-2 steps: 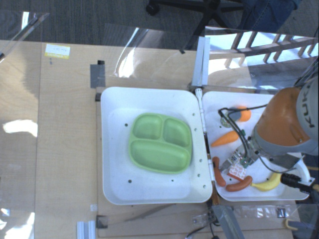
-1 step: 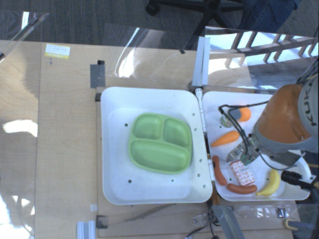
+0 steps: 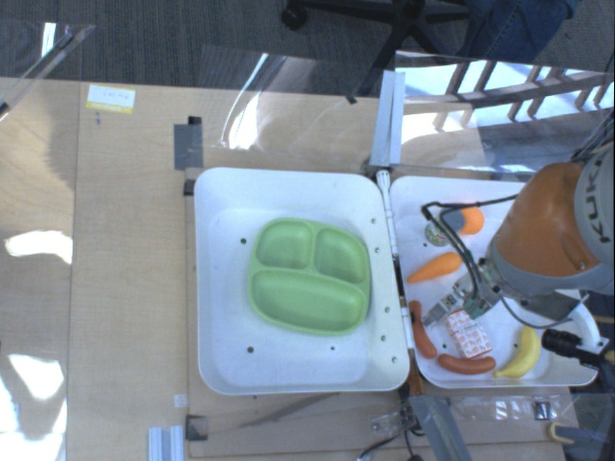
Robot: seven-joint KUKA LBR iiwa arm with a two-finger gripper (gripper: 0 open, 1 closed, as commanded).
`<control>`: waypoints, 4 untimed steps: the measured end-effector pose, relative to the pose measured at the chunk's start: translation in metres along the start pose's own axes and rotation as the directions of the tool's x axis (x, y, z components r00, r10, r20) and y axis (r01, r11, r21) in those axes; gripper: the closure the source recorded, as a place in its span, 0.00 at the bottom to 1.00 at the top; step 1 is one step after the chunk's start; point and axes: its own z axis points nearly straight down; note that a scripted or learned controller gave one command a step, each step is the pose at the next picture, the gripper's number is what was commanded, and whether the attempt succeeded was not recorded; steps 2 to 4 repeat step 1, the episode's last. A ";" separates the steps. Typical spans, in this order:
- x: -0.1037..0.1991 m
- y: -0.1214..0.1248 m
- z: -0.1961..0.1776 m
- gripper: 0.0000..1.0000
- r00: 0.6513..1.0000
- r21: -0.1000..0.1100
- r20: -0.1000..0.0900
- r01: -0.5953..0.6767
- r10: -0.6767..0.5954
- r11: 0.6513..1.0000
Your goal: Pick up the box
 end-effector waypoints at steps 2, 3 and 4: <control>-0.001 -0.001 0.007 0.00 1.000 0.000 0.001 0.021 -0.021 1.000; -0.001 -0.001 0.007 0.00 1.000 0.000 0.001 0.021 -0.021 1.000; -0.001 -0.001 0.007 0.00 1.000 0.000 0.001 0.021 -0.021 1.000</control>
